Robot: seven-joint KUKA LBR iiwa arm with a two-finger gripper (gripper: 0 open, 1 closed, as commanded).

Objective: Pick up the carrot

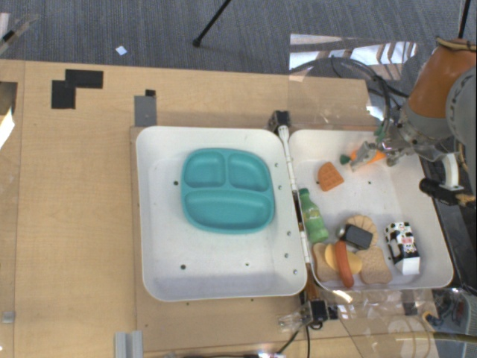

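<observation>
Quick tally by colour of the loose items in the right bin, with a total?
Orange: 3 – carrot, wedge, sausage
Green: 1 – bottle
Tan: 1 – bread pieces
Black: 1 – block
Black-and-white: 1 – cow-print toy
Total: 7

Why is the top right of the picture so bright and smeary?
Camera view: glare streaks the clear sheet behind the right bin; the tool at the carrot is small and blurred; the tray is evenly lit and sharp.
</observation>
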